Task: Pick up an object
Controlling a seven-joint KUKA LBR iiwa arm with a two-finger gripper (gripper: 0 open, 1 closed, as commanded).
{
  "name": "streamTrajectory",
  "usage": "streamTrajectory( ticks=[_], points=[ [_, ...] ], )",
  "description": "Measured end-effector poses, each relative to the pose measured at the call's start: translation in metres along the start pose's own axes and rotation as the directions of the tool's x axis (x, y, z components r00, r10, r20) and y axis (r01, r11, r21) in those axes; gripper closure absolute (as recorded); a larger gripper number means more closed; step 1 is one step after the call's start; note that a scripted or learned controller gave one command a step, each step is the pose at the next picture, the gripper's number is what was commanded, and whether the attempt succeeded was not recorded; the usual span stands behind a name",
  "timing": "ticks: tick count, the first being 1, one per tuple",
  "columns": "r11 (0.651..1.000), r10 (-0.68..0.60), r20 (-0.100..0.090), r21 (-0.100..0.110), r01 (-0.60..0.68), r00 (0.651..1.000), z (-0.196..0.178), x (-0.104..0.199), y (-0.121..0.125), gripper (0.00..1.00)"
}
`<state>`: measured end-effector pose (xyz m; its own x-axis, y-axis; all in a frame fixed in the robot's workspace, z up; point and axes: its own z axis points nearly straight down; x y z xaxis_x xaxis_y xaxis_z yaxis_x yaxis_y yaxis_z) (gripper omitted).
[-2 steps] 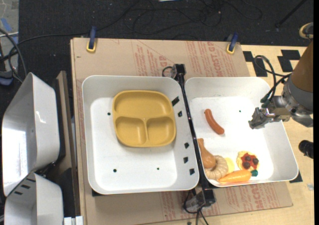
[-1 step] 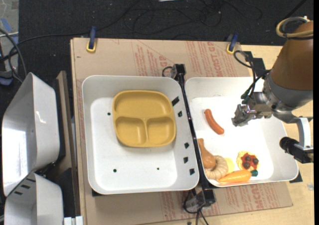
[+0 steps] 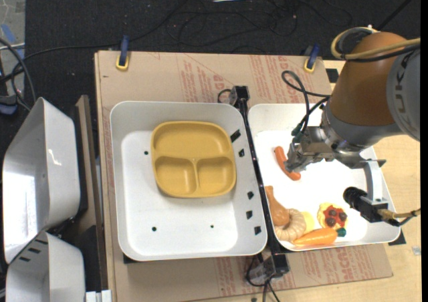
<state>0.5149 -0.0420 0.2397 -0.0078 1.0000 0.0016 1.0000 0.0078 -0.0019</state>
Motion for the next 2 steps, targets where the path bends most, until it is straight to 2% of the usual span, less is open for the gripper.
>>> streamTrajectory(
  ticks=[2],
  points=[
    [1.000,-0.001,0.001,-0.002,0.001,1.000,-0.010,0.106,-0.005,1.00]
  ],
)
